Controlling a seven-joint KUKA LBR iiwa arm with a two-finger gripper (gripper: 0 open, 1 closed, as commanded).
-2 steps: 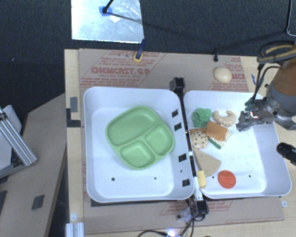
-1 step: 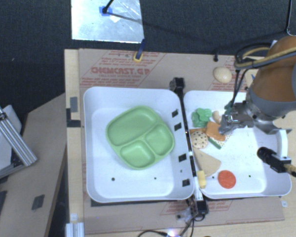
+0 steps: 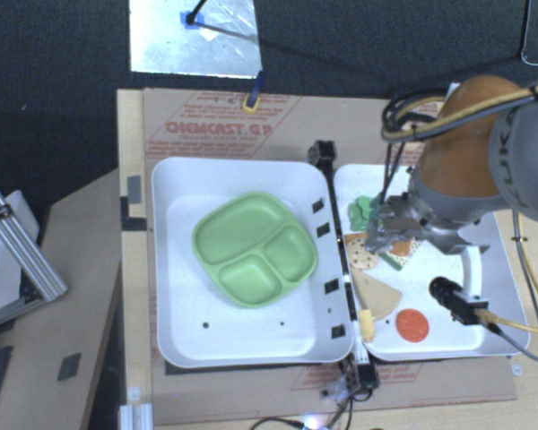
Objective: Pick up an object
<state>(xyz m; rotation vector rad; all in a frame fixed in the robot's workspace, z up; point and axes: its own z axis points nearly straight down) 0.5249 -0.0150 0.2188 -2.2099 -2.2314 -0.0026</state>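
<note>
Camera view: gripper (image 3: 383, 234) is low in the right bin (image 3: 502, 334), over the food-toy cluster near the divider (image 3: 336, 240) between bins. Likeliest target = round cracker-like piece (image 3: 360, 260), just below-left of gripper, touching or nearly so. Can't tell jaw state, wrist blocks it, so no confirmed grasp. Green leafy piece (image 3: 365, 210) sits just above gripper, tan wedge (image 3: 381, 294) below the cracker with its long axis running diag toward the divider, red disc (image 3: 412, 325) further below that. Green compartment plate (image 3: 254, 247) is across the divider, in the left bin (image 3: 175, 267). Judgement: small shift down-left needed before closing.
</note>
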